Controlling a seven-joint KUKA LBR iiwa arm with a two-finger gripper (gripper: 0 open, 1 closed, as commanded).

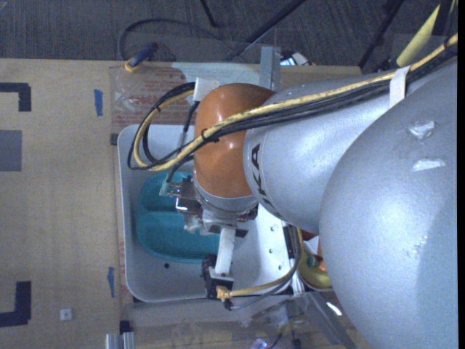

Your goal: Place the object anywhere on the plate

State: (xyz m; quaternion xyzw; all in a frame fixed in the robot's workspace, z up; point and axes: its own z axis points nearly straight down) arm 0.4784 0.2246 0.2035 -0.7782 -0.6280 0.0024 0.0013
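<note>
Orange band above the wrist and the grey arm cover most of the gripper; only a bit of its metal body shows at the lower left of the band. Cannot tell if the gripper is open or closed, or if it grips anything. It sits right over the teal plate, at the plate's right part. The plate lies flat in the white bin, toward the bin's left wall, and what shows of it is bare. A small yellow and orange thing peeks out under the arm, well right of the plate and off it; too hidden to tell what it is. The bin rests on a tan bench with blue tape bits.
</note>
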